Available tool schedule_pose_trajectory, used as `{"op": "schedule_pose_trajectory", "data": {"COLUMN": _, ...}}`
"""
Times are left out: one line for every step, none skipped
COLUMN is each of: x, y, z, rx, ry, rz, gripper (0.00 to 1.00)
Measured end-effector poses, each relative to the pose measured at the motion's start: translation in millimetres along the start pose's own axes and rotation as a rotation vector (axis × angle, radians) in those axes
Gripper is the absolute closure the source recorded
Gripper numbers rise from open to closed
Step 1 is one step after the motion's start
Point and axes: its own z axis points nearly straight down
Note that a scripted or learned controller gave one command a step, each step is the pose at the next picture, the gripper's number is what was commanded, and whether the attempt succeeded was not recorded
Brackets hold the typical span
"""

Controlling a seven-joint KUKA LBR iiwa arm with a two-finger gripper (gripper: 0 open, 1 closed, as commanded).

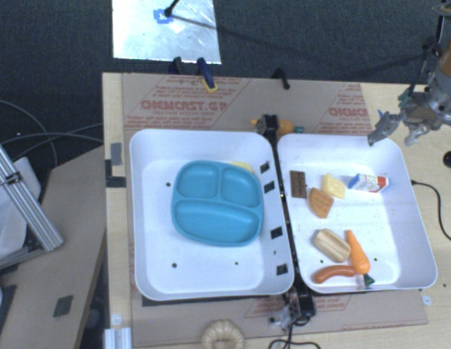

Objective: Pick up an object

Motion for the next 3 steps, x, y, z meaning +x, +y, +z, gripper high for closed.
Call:
{"op": "schedule_pose_trajectory", "data": {"x": 0.6, "y": 2.4, "z": -7.5, "rx": -0.012, "ry": -0.003, "rz": -0.003, "gripper": 0.00}}
{"op": "schedule_pose_trajectory", "data": {"x": 3.3, "y": 2.8, "z": 55.3, "rx": -0.006, "ry": -0.002, "rz": -0.002, "gripper": 0.00}}
{"op": "schedule_pose_trajectory", "data": {"x": 5.7, "y": 13.7, "z": 107.4, "rx": -0.009, "ry": -0.002, "rz": -0.006, "gripper": 0.00}}
